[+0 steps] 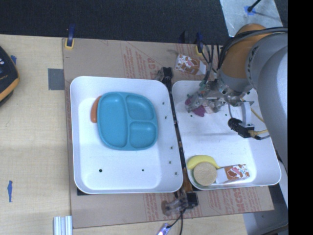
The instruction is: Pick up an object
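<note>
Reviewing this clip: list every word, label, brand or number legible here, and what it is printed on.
No text can be read.
Cardboard sheet under the bins: red printing, too blurred to read.
Packet in the right bin: red design, too small.
Packet behind that bin: also too small.

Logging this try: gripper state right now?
Gripper: cannot be told; it sits low in the right bin, at a purple object.
</note>
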Controlling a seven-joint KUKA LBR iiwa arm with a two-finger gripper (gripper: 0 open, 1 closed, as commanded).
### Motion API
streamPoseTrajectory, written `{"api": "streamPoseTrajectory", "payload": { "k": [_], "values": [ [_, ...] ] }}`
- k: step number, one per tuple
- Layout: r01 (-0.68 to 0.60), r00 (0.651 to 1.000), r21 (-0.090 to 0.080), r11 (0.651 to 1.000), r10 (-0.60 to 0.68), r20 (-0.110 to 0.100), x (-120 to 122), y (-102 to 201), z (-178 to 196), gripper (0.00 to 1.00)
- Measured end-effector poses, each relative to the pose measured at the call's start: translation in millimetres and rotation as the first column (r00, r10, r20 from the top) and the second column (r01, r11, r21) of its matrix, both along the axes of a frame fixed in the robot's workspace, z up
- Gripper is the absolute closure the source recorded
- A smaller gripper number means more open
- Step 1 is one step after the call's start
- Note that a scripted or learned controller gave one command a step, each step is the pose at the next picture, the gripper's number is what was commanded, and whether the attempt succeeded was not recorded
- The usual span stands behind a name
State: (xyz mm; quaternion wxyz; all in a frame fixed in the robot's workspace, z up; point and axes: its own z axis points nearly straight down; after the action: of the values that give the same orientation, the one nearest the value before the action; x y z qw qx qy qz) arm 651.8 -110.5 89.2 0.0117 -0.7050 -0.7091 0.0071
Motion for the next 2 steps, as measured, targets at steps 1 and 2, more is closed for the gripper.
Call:
{"api": "streamPoseTrajectory", "payload": {
  "k": [1, 2],
  "values": [
    [0.000, 1.000, -0.002, 1.000, 0.000, 0.000, 0.0, 0.9, 0.1, 0.00],
    [0.001, 1.000, 0.000, 1.000, -0.001, 0.001, 0.1, -13.2, 0.1, 0.00]
  ]
}}
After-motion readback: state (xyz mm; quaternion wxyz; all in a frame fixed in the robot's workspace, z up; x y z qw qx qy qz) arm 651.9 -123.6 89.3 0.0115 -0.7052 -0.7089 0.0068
